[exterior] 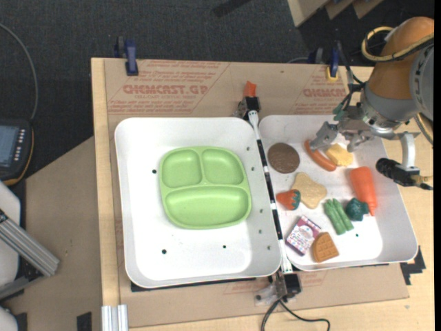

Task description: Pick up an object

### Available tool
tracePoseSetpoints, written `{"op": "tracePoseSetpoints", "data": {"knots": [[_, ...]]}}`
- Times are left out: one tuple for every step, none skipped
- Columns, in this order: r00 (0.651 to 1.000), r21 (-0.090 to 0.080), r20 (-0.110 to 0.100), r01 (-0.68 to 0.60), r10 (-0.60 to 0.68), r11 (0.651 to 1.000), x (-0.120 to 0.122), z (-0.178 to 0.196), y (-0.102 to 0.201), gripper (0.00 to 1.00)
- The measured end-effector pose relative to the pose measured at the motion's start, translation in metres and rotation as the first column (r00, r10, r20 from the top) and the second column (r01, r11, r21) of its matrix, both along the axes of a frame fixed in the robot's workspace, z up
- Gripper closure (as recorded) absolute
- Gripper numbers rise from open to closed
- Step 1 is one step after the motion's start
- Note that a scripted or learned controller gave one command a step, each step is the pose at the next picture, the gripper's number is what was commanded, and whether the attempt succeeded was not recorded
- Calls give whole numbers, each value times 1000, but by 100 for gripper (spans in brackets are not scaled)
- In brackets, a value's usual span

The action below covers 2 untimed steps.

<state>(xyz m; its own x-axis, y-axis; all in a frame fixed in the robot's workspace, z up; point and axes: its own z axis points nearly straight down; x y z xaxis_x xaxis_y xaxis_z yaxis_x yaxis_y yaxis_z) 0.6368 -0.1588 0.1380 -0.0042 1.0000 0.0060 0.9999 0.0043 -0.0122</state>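
The gripper [333, 138] hangs low over the far part of the right bin [396, 243], its grey fingers [321, 141] pointing down and toward the left, right at a pale yellow piece [341, 156] and an orange-red curved piece [319, 160] that lie against each other; whether the fingers are spread or pinched together I cannot tell, since they overlap those toys from this angle. The arm [396, 81], grey with its orange band, comes in from the right edge. Just left of the gripper sits a brown round disc [283, 157], near the wall between the bins. Toward the near side lie a tan bread-shaped piece [309, 189] and, touching it, a small strawberry [289, 199]. To the right is a carrot [364, 187] with a dark green top, and beside that a bundle of green beans [337, 216]. Nearest the front rim are a small purple and white carton [302, 235] and an orange-brown wedge [324, 247], side by side. The left bin [138, 254] holds a green divided plate [204, 187] with three compartments. Both bins rest on a brown board on the counter [103, 185].
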Motion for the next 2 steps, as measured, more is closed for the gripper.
{"op": "tracePoseSetpoints", "data": {"knots": [[1000, -7, 19, 2, -2, 1000, 4, -47, 6, 0], [1000, -6, 16, 3, -3, 1000, 2, -38, 6, 100]]}}
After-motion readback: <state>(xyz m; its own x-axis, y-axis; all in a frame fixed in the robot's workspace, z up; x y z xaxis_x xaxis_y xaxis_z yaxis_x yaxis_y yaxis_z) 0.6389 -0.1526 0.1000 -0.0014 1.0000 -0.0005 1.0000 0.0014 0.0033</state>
